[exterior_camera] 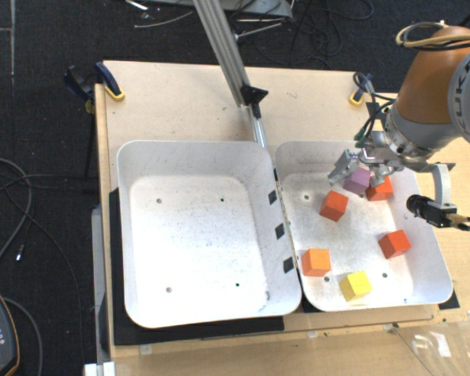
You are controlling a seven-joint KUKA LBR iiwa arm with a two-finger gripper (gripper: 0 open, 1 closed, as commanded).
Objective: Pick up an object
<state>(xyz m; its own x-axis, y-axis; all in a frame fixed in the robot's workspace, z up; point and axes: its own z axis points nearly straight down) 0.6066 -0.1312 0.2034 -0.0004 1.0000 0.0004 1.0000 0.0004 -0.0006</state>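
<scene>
My gripper (360,168) hangs over the back of the right bin (423,292), under the grey and orange arm. Directly beneath it sits a purple block (356,181), partly covered by the gripper. Whether the block rests on the bin floor or is lifted I cannot tell. An orange-red block (381,189) touches the purple one on its right. Another orange-red block (334,205) lies just left and nearer to the front.
In the same bin lie a red block (394,244), an orange block (316,262) and a yellow block (355,285) toward the front. The left bin (133,163) stands beside it. A slanted metal pole (223,41) crosses the bench's back.
</scene>
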